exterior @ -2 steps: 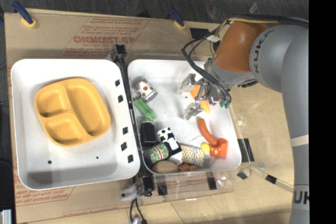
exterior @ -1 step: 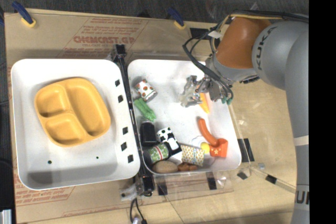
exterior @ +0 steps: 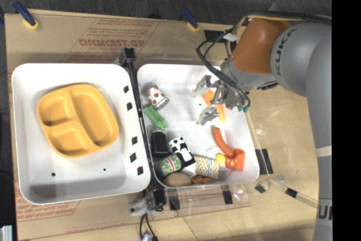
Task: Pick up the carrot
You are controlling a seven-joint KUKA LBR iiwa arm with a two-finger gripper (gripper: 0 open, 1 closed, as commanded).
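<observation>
One carrot [exterior: 217,100], two bins [exterior: 34,178].

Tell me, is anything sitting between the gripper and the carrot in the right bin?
Nothing visible does. The gripper, jaws open, is right at the carrot, whose orange body shows just beside it. The nearest other thing, a red-orange sausage-like toy, lies apart, nearer the camera.

Robot lab: clamped cardboard bench [exterior: 271,138], 2 white bins [exterior: 22,121].
</observation>
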